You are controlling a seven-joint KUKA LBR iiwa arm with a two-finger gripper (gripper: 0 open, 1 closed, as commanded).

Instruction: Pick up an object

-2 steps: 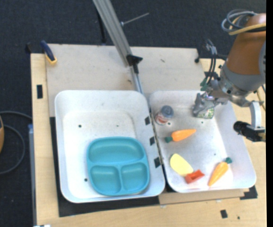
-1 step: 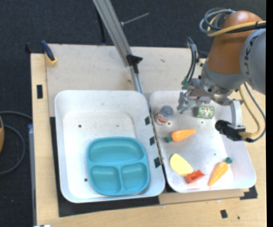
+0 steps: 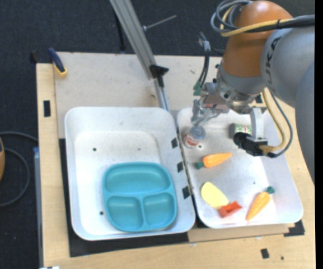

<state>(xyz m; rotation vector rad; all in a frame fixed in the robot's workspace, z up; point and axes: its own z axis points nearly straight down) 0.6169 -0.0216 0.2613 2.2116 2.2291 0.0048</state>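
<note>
My gripper hangs over the far left corner of the right bin. Directly below its tip sits a small greyish round object with a red base, close to the bin's left wall; whether the gripper touches it I cannot tell. Nearer the middle lies an orange carrot. Toward the front are a yellow piece, a small red piece and a second carrot.
The left bin holds a teal divided plate in its front half. A slanted metal rail runs from the back down to the gap between the bins. The arm's orange band looms over the right bin's back.
</note>
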